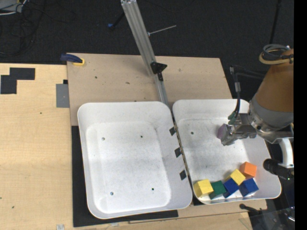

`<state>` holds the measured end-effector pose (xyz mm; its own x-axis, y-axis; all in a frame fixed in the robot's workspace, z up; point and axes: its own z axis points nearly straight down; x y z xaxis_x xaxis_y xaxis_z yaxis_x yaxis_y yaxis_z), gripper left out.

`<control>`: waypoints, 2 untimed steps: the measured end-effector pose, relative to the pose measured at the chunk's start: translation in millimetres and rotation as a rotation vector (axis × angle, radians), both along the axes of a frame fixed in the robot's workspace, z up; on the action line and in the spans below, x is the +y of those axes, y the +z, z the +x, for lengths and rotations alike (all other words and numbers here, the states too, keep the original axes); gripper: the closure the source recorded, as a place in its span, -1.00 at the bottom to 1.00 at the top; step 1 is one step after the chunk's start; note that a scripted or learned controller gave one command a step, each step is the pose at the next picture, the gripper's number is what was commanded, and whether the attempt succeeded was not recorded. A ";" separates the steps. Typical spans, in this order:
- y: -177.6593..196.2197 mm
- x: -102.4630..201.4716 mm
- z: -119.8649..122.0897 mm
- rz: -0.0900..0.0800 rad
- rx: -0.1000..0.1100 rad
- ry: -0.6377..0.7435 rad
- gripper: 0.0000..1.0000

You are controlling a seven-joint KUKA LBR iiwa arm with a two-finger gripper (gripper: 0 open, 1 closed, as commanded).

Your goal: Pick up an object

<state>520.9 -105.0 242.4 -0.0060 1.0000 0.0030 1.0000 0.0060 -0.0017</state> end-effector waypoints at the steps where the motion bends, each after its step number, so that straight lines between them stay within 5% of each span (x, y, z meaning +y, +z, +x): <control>1: -7.7 43.0 -1.9 0.000 0.002 -0.003 1.00; 2: -19.8 92.3 -3.1 0.000 0.003 -0.002 1.00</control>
<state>517.8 -12.7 222.6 -0.0037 1.0000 0.0025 1.0000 0.0037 -0.0047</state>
